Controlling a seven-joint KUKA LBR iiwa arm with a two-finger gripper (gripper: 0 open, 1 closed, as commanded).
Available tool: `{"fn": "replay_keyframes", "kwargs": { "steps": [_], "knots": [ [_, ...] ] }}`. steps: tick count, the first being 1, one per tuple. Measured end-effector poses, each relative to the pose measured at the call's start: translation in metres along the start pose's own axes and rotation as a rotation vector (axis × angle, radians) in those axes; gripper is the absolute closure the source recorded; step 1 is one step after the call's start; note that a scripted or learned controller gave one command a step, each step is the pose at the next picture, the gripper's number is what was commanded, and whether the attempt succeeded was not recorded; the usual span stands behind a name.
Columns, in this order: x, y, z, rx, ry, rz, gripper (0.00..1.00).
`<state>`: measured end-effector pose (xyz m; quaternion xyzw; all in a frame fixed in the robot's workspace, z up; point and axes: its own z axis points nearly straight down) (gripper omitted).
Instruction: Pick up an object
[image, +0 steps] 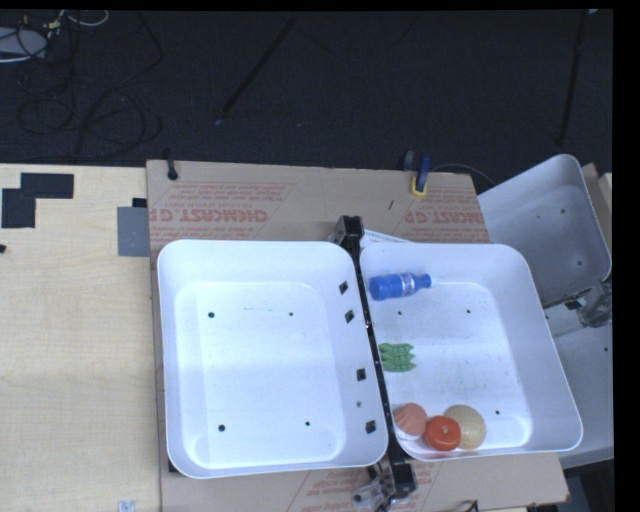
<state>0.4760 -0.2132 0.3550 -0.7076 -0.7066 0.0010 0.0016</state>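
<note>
The right bin (520, 330) holds a blue bottle (399, 286) lying on its side near the back left corner. A small green pea pod (397, 357) lies by the bin's left wall. At the front left corner sit a pinkish round piece (409, 418), a red tomato-like piece (442, 433) and a tan round piece (468, 424), close together and touching.
The left bin (190, 300) stands beside the right one, joined by a black divider with clips (365, 340). Both rest on a cardboard sheet (260, 205). A grey metal plate (550, 220) stands at the right. A blue and yellow clamp (421, 175) sits at the cardboard's back edge.
</note>
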Motion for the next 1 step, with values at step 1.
{"fn": "replay_keyframes", "kwargs": {
  "steps": [1],
  "knots": [
    [-0.0008, -0.0001, -0.0468, -0.007, -0.003, -0.003, 1.0]
  ]
}}
